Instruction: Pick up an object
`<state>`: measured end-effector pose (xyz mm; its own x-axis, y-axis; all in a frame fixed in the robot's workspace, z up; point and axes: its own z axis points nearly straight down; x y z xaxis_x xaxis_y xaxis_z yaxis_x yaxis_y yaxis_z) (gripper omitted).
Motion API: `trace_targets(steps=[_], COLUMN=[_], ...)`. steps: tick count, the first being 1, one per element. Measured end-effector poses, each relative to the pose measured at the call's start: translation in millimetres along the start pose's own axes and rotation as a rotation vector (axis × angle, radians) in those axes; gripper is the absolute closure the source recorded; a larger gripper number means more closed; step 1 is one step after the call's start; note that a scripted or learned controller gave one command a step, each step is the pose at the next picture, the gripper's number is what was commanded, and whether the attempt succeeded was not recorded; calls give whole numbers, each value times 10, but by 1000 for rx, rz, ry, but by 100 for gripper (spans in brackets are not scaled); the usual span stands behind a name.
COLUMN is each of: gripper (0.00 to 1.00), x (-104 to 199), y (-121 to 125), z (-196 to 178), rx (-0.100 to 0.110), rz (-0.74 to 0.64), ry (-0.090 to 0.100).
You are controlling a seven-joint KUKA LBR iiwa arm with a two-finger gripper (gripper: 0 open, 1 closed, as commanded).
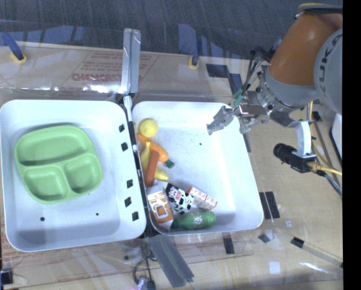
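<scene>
The right bin point(229, 162) holds a cluster of toys along its left and front sides. A yellow ball-headed toy point(147, 127) lies on top of an orange carrot-like piece point(151, 156). In front of them are a small orange-and-white carton point(159, 209), a black-and-white cow-patterned piece point(178, 200), a red-and-white box point(201, 198) and a green cucumber-like toy point(194, 221). My gripper point(219, 122) hangs over the bin's back right part, apart from every toy, with nothing between its fingers. Its grey fingers point left and downward.
A green divided plate point(58, 162) lies in the left bin point(108, 222). A grey metal bar point(131, 65) stands upright at the back between the bins. The orange-banded arm point(301, 47) and its cables crowd the right side.
</scene>
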<state>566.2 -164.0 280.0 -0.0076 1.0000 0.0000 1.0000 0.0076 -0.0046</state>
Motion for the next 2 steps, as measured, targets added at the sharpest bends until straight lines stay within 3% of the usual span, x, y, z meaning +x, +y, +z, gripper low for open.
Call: trace_targets(steps=[1, 2], gripper=[0, 0], x=[204, 843], y=[-81, -85], z=[-413, 743], rx=[-5, 1], rz=[-62, 54], ry=[0, 0])
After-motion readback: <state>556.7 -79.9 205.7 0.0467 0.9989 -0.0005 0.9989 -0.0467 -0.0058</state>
